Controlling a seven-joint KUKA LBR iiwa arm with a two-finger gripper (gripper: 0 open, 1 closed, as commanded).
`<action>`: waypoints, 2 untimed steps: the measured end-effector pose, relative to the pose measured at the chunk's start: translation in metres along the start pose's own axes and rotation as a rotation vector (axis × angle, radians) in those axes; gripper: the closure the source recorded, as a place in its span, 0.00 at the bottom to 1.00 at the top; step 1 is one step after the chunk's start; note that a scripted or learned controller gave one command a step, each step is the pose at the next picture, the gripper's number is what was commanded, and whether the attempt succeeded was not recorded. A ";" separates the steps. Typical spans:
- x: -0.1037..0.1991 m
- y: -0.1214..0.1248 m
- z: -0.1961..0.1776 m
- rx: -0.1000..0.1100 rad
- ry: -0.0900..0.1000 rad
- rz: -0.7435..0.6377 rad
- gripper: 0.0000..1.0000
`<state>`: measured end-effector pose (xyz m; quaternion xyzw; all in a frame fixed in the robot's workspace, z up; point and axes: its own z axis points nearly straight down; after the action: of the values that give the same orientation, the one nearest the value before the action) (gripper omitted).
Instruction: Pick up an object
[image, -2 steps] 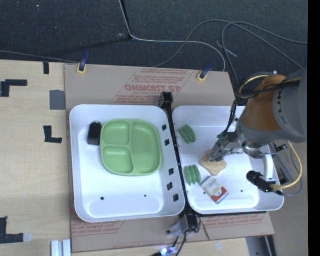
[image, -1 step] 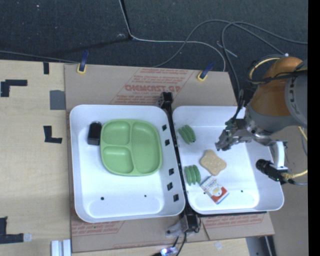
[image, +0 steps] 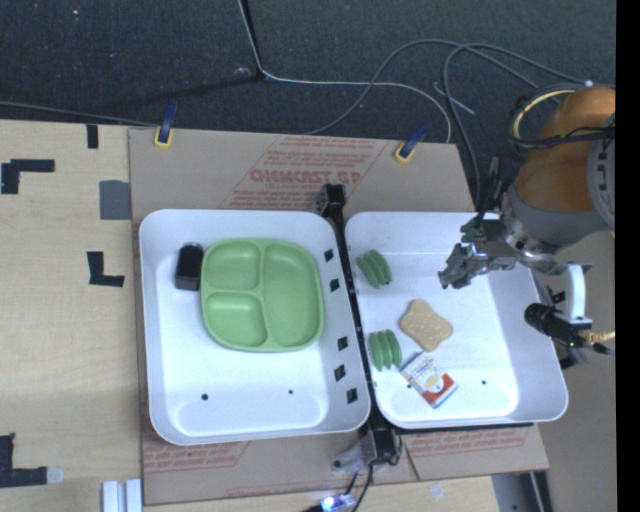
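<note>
Pincer of mine is hanging over the far right part of the right bin, tips pointing left and down toward the bin floor. Jaws are looking parted a bit, nothing sitting between them, so I'm calling it open and carrying nothing. My arm is reaching in from the right, orange band showing above the wrist.

Objects in the right bin: a tan, toast-like cracker piece is lying near the middle, just left of and nearer than my pincer, apart from it. A green ribbed item is lying at the far left of that bin, close to the divider. A second green ribbed item is lying nearer, also by the divider. A small white and red packet is lying just beside that second green item, near of the cracker piece.

Left bin: a green divided plate with three compartments is sitting in the middle. A small black block is resting just beside the plate's left far edge; touching or not, can't tell.

Both bins are sitting side by side on a cardboard sheet, clamped at the far edge.
</note>
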<state>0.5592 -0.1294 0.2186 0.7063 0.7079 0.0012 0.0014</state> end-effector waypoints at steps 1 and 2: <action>0.000 0.001 -0.036 0.001 0.000 0.001 1.00; 0.049 0.013 -0.020 0.006 0.001 -0.003 1.00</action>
<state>0.5719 -0.0803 0.2389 0.7052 0.7090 -0.0005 -0.0009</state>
